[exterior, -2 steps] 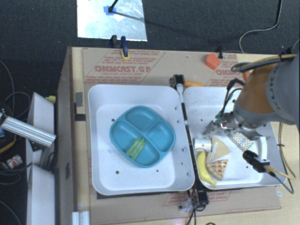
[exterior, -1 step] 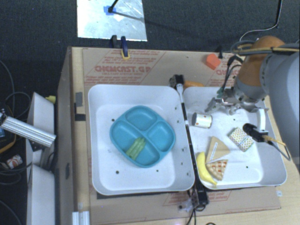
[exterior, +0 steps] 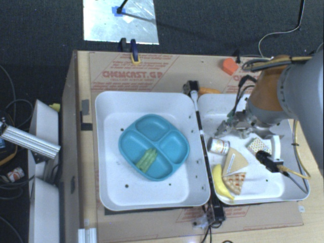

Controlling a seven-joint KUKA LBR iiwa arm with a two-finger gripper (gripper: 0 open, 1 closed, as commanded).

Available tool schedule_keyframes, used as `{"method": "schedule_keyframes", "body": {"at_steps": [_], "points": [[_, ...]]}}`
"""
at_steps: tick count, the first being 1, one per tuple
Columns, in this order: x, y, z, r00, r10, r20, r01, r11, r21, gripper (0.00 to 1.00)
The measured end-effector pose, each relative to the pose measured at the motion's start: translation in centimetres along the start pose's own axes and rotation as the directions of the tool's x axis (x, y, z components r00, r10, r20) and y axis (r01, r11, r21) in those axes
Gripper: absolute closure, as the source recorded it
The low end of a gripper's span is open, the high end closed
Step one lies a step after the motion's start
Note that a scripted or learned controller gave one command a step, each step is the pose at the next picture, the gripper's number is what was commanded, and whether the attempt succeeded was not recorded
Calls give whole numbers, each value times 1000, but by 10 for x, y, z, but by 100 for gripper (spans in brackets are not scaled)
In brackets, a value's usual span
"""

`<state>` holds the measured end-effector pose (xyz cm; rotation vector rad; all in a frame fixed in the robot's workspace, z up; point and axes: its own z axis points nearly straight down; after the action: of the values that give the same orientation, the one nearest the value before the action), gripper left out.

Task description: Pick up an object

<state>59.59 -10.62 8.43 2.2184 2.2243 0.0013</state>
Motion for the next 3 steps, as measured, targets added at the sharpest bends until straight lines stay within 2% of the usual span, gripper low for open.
{"method": "schedule_keyframes", "body": {"at_steps": [1,2,3], "points": [[-18,59,-1,1000,-2,2,2,1000,-3,0],[9,-38,-21,1000,1,0,-1,1000,0,0],[18,-99,0,1000,2,0,-2,1000,0,0]]}}
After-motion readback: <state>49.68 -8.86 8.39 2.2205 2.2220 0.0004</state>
